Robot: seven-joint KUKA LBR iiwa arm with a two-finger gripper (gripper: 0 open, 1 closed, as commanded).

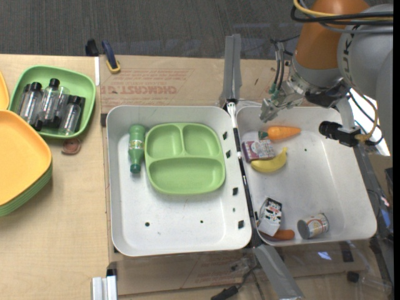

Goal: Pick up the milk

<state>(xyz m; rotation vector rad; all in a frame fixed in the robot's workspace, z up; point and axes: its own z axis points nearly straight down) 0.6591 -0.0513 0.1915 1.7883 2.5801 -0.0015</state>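
Observation:
The milk (270, 216) is a small white carton with black markings, lying near the front left corner of the right bin (337, 180). A small orange-red item (284, 234) touches its front side. My gripper (270, 110) hangs over the far left corner of the same bin, just left of and above the carrot (282, 132). It is well behind the milk, with the banana (270, 162) and a purple packet (257, 149) lying between them. Nothing shows held in the gripper.
A silver can (313, 225) lies right of the milk. The left bin (175, 230) holds a green divided plate (185, 157) and a green bottle (135, 147). Off to the left stand a green tray of vials (52, 101) and stacked yellow plates (22, 164).

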